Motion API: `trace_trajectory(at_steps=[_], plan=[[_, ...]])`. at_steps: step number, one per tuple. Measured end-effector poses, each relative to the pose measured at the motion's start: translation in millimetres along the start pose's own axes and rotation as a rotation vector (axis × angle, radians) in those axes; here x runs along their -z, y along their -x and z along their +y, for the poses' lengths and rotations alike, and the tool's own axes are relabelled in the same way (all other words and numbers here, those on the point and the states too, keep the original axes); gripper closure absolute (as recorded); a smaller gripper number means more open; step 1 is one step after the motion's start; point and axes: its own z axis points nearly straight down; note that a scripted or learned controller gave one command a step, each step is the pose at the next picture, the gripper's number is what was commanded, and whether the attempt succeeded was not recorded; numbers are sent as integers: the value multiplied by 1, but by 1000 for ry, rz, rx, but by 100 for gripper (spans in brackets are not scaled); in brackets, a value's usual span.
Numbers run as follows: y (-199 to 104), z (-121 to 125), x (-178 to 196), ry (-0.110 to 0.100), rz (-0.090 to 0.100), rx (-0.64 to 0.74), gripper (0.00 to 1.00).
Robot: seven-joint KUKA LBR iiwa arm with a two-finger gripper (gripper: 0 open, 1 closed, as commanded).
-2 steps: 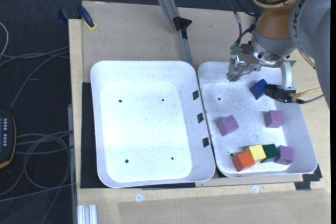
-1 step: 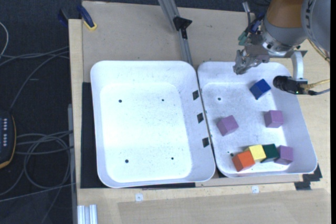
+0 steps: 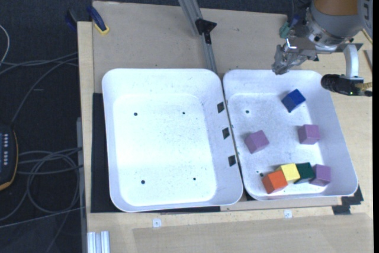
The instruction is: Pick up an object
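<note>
Hovering jaws over the right bin's far rim

Sitting on the table (image 3: 142, 26), the left bin (image 3: 118, 92) takes the centre-left of the frame. Right of it, the right bin (image 3: 334, 127) holds seven blocks: a purple block (image 3: 256, 141) mid-bin, an orange block (image 3: 275, 181), yellow block (image 3: 290, 172), green block (image 3: 305, 171) and a small purple block (image 3: 323, 174) touching in a row along the lower edge, another purple block (image 3: 308, 134) and a blue block (image 3: 293, 99) above. At upper right, the jaws (image 3: 285, 63) hang over the bin's top rim, well apart from the blocks; whether they are parted cannot be told, and nothing is seen between them.
</note>
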Motion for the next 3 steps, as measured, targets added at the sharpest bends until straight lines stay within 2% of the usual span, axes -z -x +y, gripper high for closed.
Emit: trace_trajectory(at_steps=[1, 2, 3], plan=[[-60, -21, -5, -10, 4, 4, 100], [-98, -43, -9, -12, 3, 3, 100], [-149, -55, -10, -11, 3, 5, 100]])
